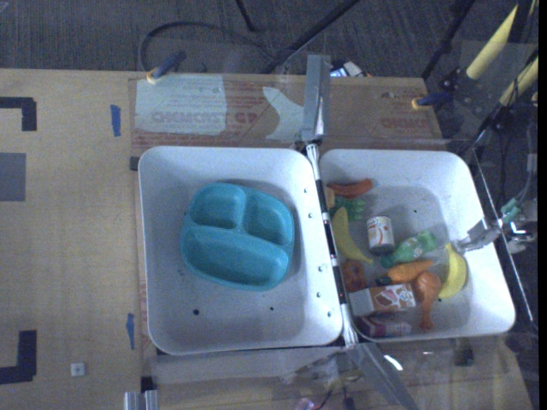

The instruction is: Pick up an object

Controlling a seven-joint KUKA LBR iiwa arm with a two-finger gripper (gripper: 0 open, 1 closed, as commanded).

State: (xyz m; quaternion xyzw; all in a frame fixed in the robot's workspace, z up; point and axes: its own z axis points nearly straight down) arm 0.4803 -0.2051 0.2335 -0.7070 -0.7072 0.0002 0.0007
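Fingers (479, 236), opening unclear, sit just beside a curved yellow banana (456, 275).

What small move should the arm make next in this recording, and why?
Probably move the gripper left over the right bin and lower it toward one item. It sits at that bin's right edge, near the yellow banana, with nothing visibly between its fingers. The toys lie crowded there; the left bin holds a blue divided plate.
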